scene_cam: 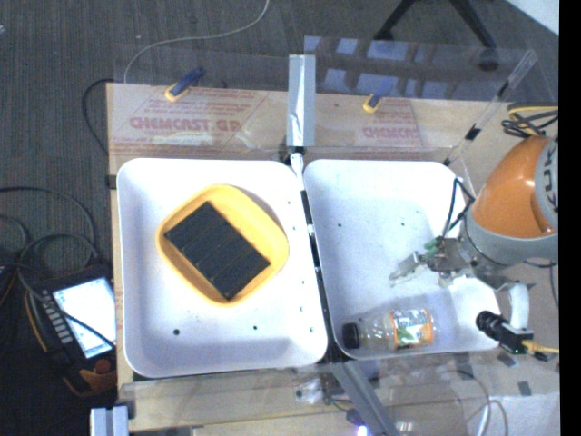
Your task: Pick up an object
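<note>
The bottle (390, 328) lies lengthwise along the right bin's (363, 198) front wall, cap pointing left; the gripper (419, 263) hangs spread open, holding nothing.

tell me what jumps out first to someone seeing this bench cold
The yellow dish with a dark ridged slab in it sits mid left bin. In the right bin, a clear plastic bottle lies on its side by the near wall. The arm's orange band glows at the right, gripper above the bottle.

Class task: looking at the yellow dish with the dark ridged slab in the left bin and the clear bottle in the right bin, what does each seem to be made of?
Yellow dish: probably plastic, smooth and evenly coloured. Clear bottle: likely thin plastic, see-through with a printed label.
</note>
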`<move>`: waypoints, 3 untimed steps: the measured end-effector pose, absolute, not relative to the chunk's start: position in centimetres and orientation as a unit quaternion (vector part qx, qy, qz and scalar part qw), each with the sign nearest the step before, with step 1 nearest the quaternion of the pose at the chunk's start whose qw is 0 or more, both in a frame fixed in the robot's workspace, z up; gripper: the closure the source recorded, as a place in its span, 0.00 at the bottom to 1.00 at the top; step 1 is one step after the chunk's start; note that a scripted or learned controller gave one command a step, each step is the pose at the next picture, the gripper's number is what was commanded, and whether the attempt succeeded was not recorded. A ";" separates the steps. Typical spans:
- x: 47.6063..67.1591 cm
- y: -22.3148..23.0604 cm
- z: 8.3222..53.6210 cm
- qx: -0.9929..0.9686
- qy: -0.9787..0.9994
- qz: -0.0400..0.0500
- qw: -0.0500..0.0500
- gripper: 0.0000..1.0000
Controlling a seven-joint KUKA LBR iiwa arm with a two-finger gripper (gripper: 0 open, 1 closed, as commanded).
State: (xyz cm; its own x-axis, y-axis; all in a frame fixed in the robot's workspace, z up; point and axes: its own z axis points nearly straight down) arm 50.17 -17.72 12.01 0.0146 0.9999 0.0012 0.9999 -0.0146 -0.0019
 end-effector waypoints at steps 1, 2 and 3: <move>48.7 -15.3 9.2 -0.673 -0.740 -0.002 -0.009 0.00; 48.3 -18.3 9.7 -0.769 -0.639 0.001 0.001 0.00; 48.4 -19.3 12.2 -0.685 -0.728 0.001 0.000 0.00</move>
